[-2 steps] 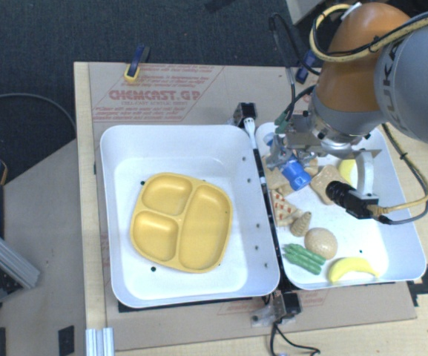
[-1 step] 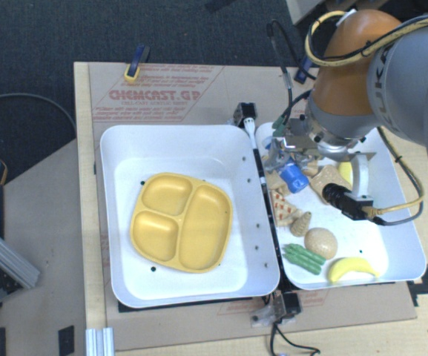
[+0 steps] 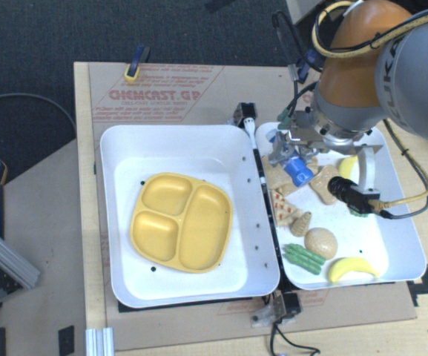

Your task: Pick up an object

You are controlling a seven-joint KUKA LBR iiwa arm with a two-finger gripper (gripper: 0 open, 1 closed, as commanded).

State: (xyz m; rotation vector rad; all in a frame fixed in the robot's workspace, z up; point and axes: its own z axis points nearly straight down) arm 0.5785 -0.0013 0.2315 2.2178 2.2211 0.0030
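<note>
Counter (image 3: 87,199) carries two white bins side by side. Left bin (image 3: 117,162) holds a yellow divided plate (image 3: 182,221). Right bin (image 3: 399,236) holds the clutter: blue block (image 3: 299,170), tan block (image 3: 322,185), waffle piece (image 3: 281,201), cone (image 3: 300,222), round tan ball (image 3: 320,241), green pods (image 3: 303,258), banana (image 3: 354,269), yellow item (image 3: 348,167) partly hidden under the wrist.

Claw (image 3: 291,145) sits low over the far left corner of the right bin, below the orange band. State of the claw: cannot tell; metal parts and cables crowd the tip and hide the gap.

No object seen clamped. Nearest candidate: blue block, just beside the claw tip, on the near side and slightly right. Contact or a small gap: cannot tell. Long axis of the block runs diagonally, from far-left to near-right. Tan block lies touching or nearly touching it on the right.

Judgement: approach or descent stage, grasp not confirmed. Next move likely turns on centring over the blue block and closing across its short side. Risk: bin wall close on the left, tan block close on the right, little room for spread fingers.
</note>
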